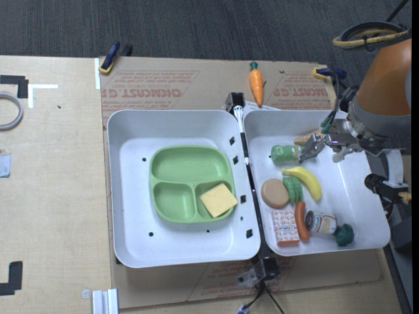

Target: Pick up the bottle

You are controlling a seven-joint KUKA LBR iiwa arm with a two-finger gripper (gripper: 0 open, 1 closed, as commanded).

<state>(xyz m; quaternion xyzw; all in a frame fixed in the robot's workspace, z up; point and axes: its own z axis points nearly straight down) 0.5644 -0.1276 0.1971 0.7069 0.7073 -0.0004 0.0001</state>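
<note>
The left bin point(124, 195) holds a green divided plate point(192, 183), and a yellow sponge-like block point(218, 200) lies in the plate's lower right compartment. On the cardboard behind the bins, a toy carrot point(255, 82) lies above the seam between them.

In the right bin point(366, 195), a green can-like object point(285, 152) lies on its side near the back wall. Below it a banana point(304, 180) curves beside a green leafy toy point(292, 188) and a round tan patty point(275, 193). Toward the front edge sit a small white and orange carton point(285, 226) and a red sausage point(300, 220), just beside each other. The bottle point(322, 223) lies on its side right of the sausage, near the bin's front right corner, with a dark green broccoli-like toy point(344, 234) next to it.

The gripper point(313, 146) hangs over the back of the right bin, just right of the green can, well apart from the bottle. Its fingers look only narrowly apart, with nothing visible between them.
</note>
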